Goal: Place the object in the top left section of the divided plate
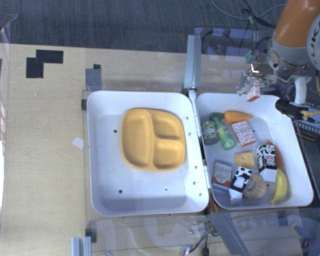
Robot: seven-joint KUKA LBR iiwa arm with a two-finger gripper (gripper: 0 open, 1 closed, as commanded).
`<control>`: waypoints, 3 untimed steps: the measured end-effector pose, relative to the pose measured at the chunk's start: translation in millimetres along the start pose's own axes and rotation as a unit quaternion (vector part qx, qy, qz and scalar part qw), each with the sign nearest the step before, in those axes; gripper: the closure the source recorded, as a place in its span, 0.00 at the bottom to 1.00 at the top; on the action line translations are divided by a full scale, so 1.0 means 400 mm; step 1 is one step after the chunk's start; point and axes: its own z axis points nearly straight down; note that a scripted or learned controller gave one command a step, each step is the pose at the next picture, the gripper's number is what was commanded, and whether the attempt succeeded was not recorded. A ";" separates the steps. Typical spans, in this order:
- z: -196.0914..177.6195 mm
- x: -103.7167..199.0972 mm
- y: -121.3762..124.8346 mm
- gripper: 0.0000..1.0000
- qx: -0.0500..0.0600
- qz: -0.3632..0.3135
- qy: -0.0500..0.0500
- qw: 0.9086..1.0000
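A yellow divided plate (152,138) lies in the left white bin (104,159). It has one long section on its left and two smaller ones on its right. My gripper (250,88) hangs over the back rim of the right bin (301,159), far right of the plate. A small orange-and-white box (253,94) shows between its fingers, and the gripper is shut on it. The arm's orange band (301,15) rises at the top right.
In the right bin lie a carrot (237,116), a green bottle (224,133), a green can (209,131), a red-and-white packet (244,133), a yellow block (245,159), a cow-patterned carton (266,156), a banana (280,185) and a brown lump (256,186). A metal divider (191,63) runs between the bins.
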 end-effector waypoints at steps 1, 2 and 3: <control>0.141 0.193 -0.011 1.00 0.001 -0.058 0.001 0.998; 0.145 0.376 -0.027 1.00 0.001 -0.124 0.001 0.992; 0.145 0.375 -0.027 0.00 0.001 -0.124 0.001 0.992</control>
